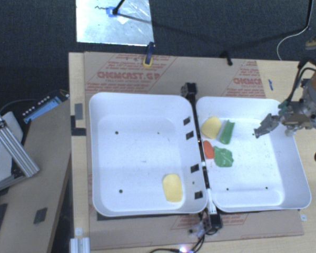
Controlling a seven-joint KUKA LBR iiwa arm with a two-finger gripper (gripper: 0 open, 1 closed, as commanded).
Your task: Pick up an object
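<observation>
The right bin [284, 194] holds a cluster near its left wall: a yellow rounded piece [211, 127], a long green piece [226, 132], an orange piece [208, 149] and a flat green piece [224, 156]. A pale yellow oblong object [173, 187] lies in the left bin [121, 109], near its front right corner. My gripper [263, 128] hangs over the right part of the right bin, pointing left, well to the right of the cluster. Nothing shows between its fingers.
The two bins stand side by side on a cardboard sheet [126, 70], joined by black clips along the divider [192, 136]. A shiny metal plate [113, 15] lies at the back. A white cable [295, 33] runs at the upper right.
</observation>
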